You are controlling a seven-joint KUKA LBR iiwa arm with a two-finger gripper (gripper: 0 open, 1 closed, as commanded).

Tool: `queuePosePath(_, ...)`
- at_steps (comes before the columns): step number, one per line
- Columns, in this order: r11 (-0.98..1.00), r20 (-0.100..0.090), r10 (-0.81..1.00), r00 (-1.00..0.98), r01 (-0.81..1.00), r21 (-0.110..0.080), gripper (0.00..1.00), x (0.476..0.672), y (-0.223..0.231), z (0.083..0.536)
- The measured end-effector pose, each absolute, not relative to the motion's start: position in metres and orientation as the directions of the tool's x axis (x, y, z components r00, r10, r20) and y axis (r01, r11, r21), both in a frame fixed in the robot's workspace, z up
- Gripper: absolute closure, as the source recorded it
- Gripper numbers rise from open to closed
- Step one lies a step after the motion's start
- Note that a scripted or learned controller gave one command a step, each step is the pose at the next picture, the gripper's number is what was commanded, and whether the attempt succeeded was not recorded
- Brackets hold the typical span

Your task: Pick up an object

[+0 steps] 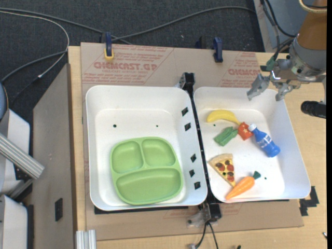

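Right bin point(290, 154): banana point(222, 116) at the far end, then green piece point(225, 136), red piece point(244, 133) and blue bottle point(265, 141) mid-bin; pizza slice point(224, 167) and carrot point(241, 186) near the front. Gripper point(268, 90): above the bin's far right corner, fingers apart, holding nothing. Left bin point(98, 139): green divided plate point(147, 169).

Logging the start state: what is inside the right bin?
The right bin holds a banana, green block, red piece, blue bottle, pizza slice and carrot. Anything beneath them is hidden.
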State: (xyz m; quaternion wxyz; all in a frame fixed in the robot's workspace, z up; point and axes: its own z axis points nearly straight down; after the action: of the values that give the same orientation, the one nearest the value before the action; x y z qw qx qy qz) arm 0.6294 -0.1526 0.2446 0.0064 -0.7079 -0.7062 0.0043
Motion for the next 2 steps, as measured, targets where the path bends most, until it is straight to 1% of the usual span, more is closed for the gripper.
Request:
queuePosePath(1, 0.000, 0.000, 1.000, 0.000, 1.000, -0.001, 0.00, 0.632, -0.152, 0.253)
queuePosePath(2, 0.000, 0.002, 1.000, 0.000, 1.000, -0.006, 0.00, 0.634, -0.154, 0.211)
